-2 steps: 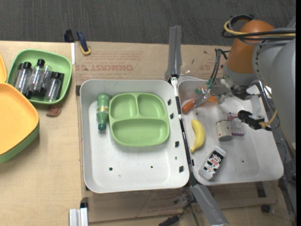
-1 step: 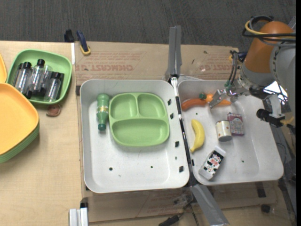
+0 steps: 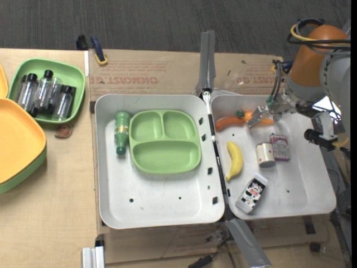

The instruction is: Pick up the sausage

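The sausage (image 3: 226,123), a reddish-orange curved link, lies in the right bin (image 3: 312,197) near its back-left corner, close to the divider. Just right of it is an orange carrot-like piece with a green tip (image 3: 244,116). My gripper (image 3: 257,118) is low over the right end of that orange piece, a short way right of the sausage and not touching it. The grey arm with its orange band (image 3: 312,54) reaches in from the upper right.
The right bin also holds a banana (image 3: 235,159), a small white can (image 3: 265,154), a pink packet (image 3: 279,148) and a white remote-like item (image 3: 251,193). The left bin (image 3: 156,205) holds a green divided plate (image 3: 165,140) and a green bottle (image 3: 121,132). Off to the left sit a tray of bottles (image 3: 47,91) and yellow plates (image 3: 19,144).
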Controlling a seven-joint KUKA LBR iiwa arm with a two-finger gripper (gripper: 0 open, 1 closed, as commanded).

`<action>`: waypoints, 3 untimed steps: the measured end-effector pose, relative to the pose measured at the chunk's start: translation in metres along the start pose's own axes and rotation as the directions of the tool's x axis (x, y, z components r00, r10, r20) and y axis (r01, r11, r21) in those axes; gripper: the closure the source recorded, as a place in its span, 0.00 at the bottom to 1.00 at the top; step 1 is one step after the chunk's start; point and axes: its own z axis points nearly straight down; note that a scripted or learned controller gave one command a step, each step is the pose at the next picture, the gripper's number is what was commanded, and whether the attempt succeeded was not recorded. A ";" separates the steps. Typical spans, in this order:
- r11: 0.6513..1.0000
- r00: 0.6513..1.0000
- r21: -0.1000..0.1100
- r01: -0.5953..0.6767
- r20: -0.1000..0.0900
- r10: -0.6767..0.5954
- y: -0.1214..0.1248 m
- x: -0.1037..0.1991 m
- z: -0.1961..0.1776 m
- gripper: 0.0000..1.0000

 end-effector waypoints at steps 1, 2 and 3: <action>1.000 1.000 0.000 0.000 0.000 0.000 0.000 0.000 0.000 0.00; 1.000 1.000 0.000 0.000 0.000 0.000 0.000 0.000 0.000 0.00; 1.000 1.000 0.000 0.000 0.000 0.000 0.000 0.000 0.000 0.00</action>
